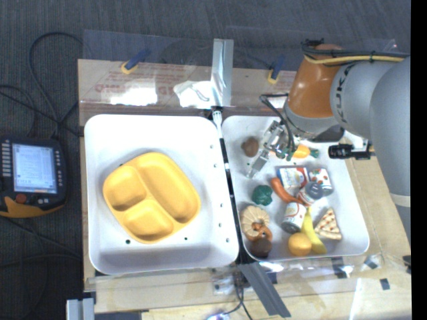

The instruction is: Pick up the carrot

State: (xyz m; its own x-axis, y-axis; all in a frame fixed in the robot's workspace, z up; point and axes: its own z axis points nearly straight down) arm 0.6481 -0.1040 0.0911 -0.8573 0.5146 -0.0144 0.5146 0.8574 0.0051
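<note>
The carrot (302, 153) is a small orange piece with a green end. It lies in the upper middle of the right bin (357, 209), partly hidden under the arm's wrist. My gripper (265, 151) hangs low over that bin's upper left part, just left of the carrot and right of a small brown ball (249, 146). I see nothing held in it. The orange band and grey arm reach in from the upper right.
Below the gripper the right bin holds an orange-red elongated piece (283, 190), a green lump (262, 194), a can (292, 217), a banana (309, 233), an orange (299, 245), a pizza slice (327, 225) and a small carton (292, 177). A yellow divided tray (151, 196) fills the left bin.
</note>
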